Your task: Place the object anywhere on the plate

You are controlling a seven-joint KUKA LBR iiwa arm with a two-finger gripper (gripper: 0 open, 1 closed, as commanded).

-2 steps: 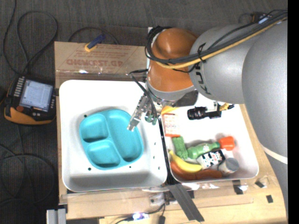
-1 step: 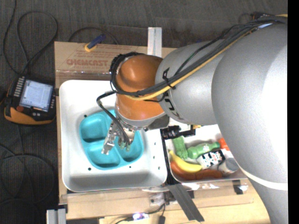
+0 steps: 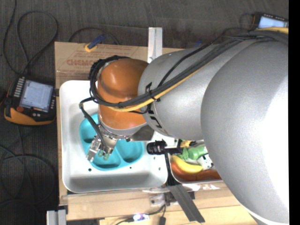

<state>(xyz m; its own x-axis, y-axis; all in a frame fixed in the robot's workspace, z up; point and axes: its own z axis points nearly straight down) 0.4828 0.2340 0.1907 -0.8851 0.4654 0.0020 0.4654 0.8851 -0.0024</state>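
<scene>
Left white bin: holds a turquoise plastic plate with divided compartments, lying flat on the bin's floor. Right white bin: mostly hidden under the arm; holds a yellow banana, a green plastic piece just above it and touching it, and an orange-red shape along the banana's lower side. Too little on show to name the last two more closely.

Reaching in from the right, filling the upper right of the view: a bulky grey arm with an orange band above the wrist, black and yellow cables looped around that band.

Below the band, the metal claw: points down and to the left, over the plate's lower left compartment, close to its surface or touching it. Wide or narrow: cannot tell, the tip being small and blurred. Cannot tell either whether anything sits in the claw. Loose things on show all lie in the right bin, well apart from the plate.

Under both bins: a pale wooden desk and a brown cardboard sheet with red print. On the dark carpet to the left: an orange and black handheld controller with a lit screen, cables trailing from it.
</scene>
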